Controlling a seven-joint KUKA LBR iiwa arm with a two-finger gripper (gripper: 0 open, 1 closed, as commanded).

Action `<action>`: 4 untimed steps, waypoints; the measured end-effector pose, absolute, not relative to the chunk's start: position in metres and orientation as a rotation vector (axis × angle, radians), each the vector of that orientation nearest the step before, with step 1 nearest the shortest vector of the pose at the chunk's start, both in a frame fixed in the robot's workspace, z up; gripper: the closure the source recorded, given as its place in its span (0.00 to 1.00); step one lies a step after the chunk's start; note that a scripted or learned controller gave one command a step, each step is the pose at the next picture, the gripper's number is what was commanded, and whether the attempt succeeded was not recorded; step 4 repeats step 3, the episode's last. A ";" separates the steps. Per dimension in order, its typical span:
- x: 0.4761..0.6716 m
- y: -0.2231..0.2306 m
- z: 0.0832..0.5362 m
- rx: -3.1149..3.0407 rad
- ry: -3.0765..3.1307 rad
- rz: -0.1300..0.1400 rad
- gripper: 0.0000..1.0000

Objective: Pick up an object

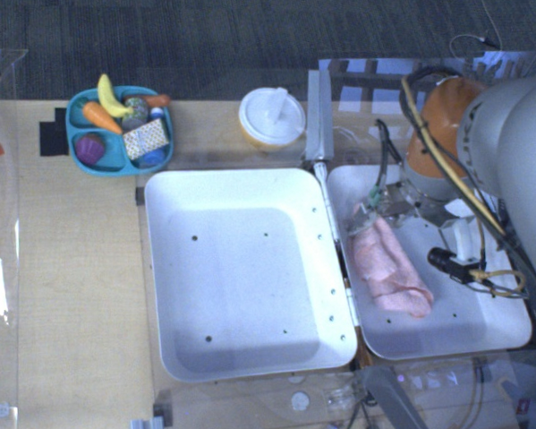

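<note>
**benchwatcher:** Gripper (375,203) is down in the right bin (453,329), at the far end of the pink cloth (392,270). It's right at the cloth's top edge, looks like it's touching it. Honestly I can't tell how the gripper is set, too much clutter and cable around it, and I can't see cloth pinched in it either.

**tinkerer_joe:** Where's the cloth sitting exactly?

**benchwatcher:** Left half of the right bin, lying flat-ish and crumpled, running from the far side toward the near side, close to the wall shared with the left bin (244,273). Near end of it bunches up around the middle of the bin.

**tinkerer_joe:** And the arm?

**benchwatcher:** Grey arm (511,143) comes in from the right, big and blurry, with the orange band (438,124) above the wrist and yellow and black cables (455,190) looping across the right bin.

**tinkerer_joe:** Anything else on the bench?

**benchwatcher:** Far left there's a blue tray (116,132) with toy food, including a banana (111,96) and a carrot (100,115). A round white lidded cup (272,116) sits just beyond the left bin's far edge.
</note>
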State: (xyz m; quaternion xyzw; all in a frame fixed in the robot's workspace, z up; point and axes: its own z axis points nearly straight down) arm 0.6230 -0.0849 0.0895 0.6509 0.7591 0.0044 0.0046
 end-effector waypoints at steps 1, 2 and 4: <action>0.630 -0.087 0.090 1.847 2.528 0.011 0.00; 0.633 -0.085 0.102 1.842 2.526 0.017 1.00; 0.657 -0.065 0.202 1.601 2.696 0.005 1.00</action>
